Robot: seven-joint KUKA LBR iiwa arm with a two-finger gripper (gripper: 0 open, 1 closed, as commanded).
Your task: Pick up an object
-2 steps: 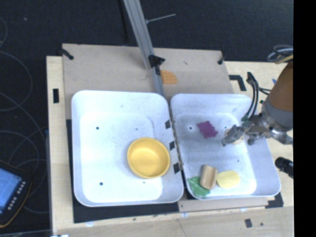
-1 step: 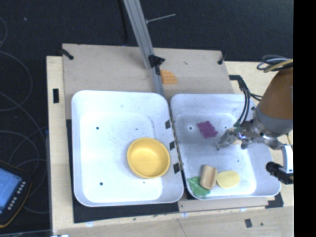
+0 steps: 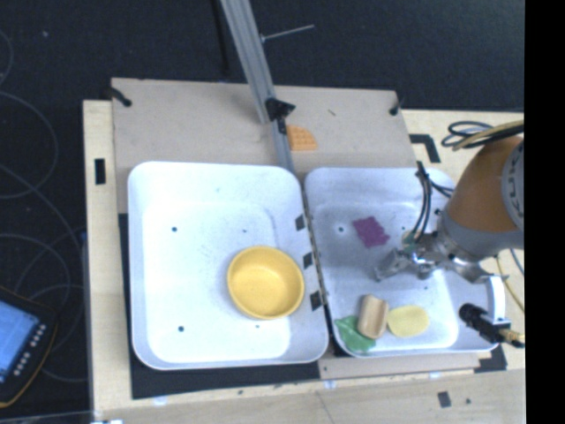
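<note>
The right-hand shallow white bin (image 3: pixel 353 193) has open floor along its left side and far edge, while its near edge is crowded: a tan cylindrical block (image 3: pixel 372 315) leans over a green flat piece (image 3: pixel 349 332), and a pale yellow rounded lump (image 3: pixel 408 321) lies just beside the block. A small purple flat square (image 3: pixel 370 230) lies alone mid-floor. The gripper (image 3: pixel 386 268) hangs low between the purple square and the tan block; whether its fingers are parted or closed cannot be told. The left-hand white bin (image 3: pixel 177 201) is mostly bare, holding a round yellow bowl (image 3: pixel 265 282) near its right wall.
</note>
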